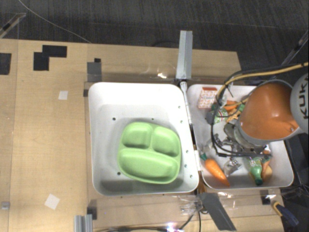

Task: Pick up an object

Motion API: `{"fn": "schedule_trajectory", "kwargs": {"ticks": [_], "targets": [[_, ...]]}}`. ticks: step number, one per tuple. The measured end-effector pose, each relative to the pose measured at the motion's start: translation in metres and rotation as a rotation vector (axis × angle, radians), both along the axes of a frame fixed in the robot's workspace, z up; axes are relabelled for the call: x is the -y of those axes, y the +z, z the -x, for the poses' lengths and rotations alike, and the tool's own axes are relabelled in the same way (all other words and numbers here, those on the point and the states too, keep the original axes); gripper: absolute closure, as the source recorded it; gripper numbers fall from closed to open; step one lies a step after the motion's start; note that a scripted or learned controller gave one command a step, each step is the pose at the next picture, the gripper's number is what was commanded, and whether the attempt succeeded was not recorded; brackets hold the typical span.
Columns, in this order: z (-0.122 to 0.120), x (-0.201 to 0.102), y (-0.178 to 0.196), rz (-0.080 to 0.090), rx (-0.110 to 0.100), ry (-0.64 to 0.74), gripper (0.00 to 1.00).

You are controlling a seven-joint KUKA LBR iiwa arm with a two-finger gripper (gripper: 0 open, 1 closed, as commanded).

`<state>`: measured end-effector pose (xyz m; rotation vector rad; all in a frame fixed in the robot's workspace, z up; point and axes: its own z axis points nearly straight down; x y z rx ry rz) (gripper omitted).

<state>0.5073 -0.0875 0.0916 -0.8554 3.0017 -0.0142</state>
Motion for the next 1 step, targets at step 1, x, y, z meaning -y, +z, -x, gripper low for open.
{"fn": "schedule_trajectory", "kwargs": {"ticks": [1], "targets": [[-0.0389, 0.0784, -0.0012, 0.003, -0.003, 0.113, 0.0]]}}
